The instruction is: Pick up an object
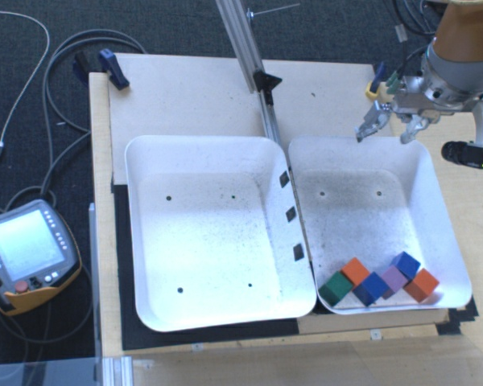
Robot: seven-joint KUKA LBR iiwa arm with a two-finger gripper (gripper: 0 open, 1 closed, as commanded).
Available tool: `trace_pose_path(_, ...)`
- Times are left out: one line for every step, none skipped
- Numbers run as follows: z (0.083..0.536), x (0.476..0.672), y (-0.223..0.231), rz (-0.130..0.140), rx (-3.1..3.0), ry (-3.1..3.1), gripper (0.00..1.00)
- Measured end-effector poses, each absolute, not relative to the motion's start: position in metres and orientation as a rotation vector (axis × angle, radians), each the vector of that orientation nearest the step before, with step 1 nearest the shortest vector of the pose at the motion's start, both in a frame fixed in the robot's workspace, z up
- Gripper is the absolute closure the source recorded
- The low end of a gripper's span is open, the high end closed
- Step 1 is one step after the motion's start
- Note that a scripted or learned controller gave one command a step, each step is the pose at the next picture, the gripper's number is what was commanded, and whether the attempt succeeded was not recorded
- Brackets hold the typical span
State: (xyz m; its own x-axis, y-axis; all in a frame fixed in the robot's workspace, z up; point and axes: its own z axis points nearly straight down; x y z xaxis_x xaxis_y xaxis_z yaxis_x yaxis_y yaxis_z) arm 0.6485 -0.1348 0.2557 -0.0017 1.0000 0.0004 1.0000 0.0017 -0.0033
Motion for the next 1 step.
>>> trace_pose_path(0.1732, 0.5838, -0.0921, 0.010, -2.210, -2.214, 0.00)
